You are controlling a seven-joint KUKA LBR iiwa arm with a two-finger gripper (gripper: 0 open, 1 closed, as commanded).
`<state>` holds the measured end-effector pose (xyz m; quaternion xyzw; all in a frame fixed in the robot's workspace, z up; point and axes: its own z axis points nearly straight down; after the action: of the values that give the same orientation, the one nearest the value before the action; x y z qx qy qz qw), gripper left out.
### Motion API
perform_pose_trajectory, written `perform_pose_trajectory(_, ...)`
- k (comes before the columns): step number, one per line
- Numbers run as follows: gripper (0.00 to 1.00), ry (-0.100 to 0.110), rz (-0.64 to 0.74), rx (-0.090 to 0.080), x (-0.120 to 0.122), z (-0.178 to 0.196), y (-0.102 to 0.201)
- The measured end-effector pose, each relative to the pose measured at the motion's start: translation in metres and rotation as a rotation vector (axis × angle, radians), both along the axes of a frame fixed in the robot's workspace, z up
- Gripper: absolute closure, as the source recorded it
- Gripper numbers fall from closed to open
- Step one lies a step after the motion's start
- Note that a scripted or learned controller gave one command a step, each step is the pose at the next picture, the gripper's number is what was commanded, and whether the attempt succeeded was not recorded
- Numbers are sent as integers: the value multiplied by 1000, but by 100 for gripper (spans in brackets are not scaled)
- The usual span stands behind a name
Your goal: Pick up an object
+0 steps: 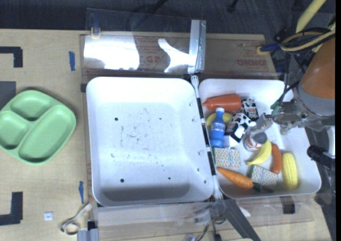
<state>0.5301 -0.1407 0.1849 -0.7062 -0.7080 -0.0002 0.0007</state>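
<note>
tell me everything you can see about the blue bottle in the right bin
The blue bottle looks like a small plastic toy: a blue body, a paler band at the neck and a white cap. It lies in the right bin, hard against the left wall, cap towards the far side. An orange carrot lies just beyond the cap, something yellow sits by its neck, and a pale waffle-like piece lies at its base. The gripper is apart from it.
</note>
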Motion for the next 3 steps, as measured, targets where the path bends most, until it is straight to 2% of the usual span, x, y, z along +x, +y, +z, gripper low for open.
perform_pose_trajectory(1, 0, 0, -10, 0, -22, -44, -67)
perform_pose_trajectory(2, 100, -3, -13, -1, -22, -34, -69)
perform_pose_trajectory(3, 100, 0, -611, -2, -4, 15, -10)
